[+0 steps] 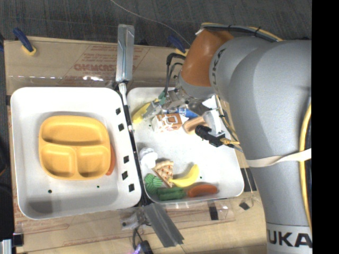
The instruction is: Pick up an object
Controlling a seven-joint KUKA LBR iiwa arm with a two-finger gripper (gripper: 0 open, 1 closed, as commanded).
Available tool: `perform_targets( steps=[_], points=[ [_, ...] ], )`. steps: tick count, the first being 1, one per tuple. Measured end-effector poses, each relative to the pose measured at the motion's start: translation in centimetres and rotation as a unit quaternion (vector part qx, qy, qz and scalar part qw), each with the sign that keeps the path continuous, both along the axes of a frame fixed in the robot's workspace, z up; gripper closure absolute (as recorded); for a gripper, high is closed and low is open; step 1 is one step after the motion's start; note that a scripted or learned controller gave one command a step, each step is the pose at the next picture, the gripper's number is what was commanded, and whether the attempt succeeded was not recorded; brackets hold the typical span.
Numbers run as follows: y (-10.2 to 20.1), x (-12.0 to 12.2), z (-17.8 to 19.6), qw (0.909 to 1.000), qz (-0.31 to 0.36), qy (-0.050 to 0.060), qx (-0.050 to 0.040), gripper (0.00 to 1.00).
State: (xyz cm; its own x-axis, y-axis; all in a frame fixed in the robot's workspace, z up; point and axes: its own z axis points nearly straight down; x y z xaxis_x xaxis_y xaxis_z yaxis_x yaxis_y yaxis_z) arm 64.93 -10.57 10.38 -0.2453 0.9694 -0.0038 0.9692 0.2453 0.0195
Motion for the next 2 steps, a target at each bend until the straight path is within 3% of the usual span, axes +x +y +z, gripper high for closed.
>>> perform_targets(
  steps=[1, 2],
  points=[
    [0.8, -2.2, -1.1, 0.9981, 0.061, 0.011, -0.0006, 0.00],
    [0.8, -2.1, -0.1, 0.9980, 0.062, 0.011, -0.0007, 1.00]
  ],
)
